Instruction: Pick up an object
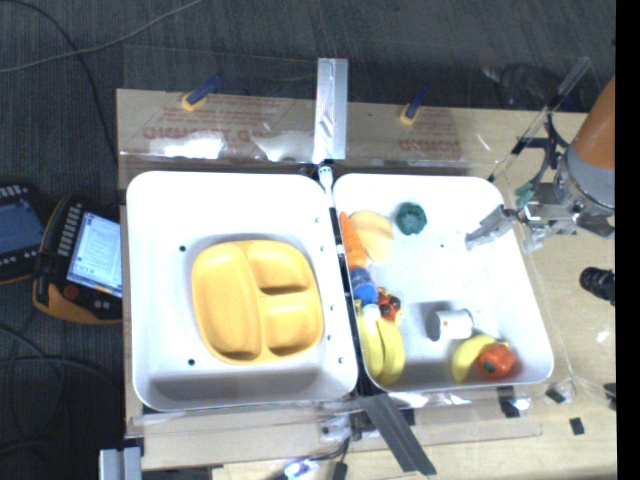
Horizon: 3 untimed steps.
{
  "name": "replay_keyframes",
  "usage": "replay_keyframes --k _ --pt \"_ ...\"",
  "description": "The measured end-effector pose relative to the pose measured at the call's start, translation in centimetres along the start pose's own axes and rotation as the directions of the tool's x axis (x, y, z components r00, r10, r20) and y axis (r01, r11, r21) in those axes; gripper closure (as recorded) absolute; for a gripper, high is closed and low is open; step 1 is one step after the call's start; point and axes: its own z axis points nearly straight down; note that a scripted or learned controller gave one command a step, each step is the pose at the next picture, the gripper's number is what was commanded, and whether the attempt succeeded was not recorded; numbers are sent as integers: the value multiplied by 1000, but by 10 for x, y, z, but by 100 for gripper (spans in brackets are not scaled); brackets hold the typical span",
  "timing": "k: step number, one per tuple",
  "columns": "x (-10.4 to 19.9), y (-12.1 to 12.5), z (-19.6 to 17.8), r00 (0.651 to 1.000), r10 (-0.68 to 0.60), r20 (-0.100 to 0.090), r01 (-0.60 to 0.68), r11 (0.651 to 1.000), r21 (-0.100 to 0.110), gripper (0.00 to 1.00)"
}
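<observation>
A bench seen from above carries two shallow white bins side by side. The left bin holds a yellow divided tray, lying flat near its middle. The right bin holds a scatter of small things. A grey robot arm with an orange band reaches in from the right, and its end effector hangs over the upper right corner of the right bin, clamped on nothing. Whether its tips are apart or together cannot be told at this size.

Inside the right bin, two yellow bananas lie along the left wall near the front. A pale peach-coloured fruit sits near the back left, touching an orange carrot. A yellow and red fruit cluster rests in the front right corner. A small white cylinder lies on its side near the centre. A teal ball, nearest the end effector, sits apart from the rest.

The teal ball looks light and probably soft; a grip across its middle seems safest, since a round thing may roll away.
</observation>
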Motion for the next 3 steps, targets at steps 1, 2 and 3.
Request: replay_keyframes --k 1,2,3 --pt "44 -28 152 992 -124 1 124 992 -1 0" --pt "-14 -63 134 951 -309 2 309 951 -1 0" --pt "0 -51 148 987 -159 6 159 987 -34 0"
